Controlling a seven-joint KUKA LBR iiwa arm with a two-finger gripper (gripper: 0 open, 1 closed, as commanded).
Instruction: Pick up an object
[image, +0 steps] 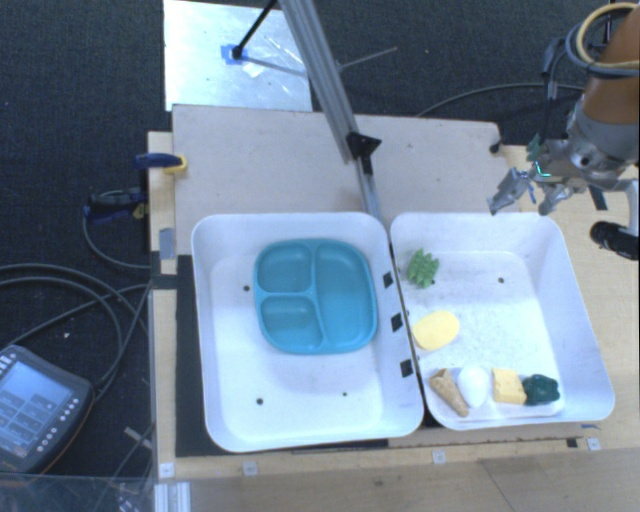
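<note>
My gripper (528, 196) hangs above the far rim of the right bin (575, 300), fingers spread open with nothing between them. Inside that bin lie a green bumpy piece (422, 267) near the far left, a yellow lemon-shaped piece (437, 329) at the left wall, and along the near edge a tan cone (448, 391), a white egg (473, 385), a yellow cheese block (508, 386) and a dark green piece (541, 389). The gripper is well apart from all of them.
The left bin (225, 400) holds a blue divided plate (314, 296). A grey pole (330, 90) slants over the bench behind the bins. Cables and a pendant (35, 405) lie on the floor at the left.
</note>
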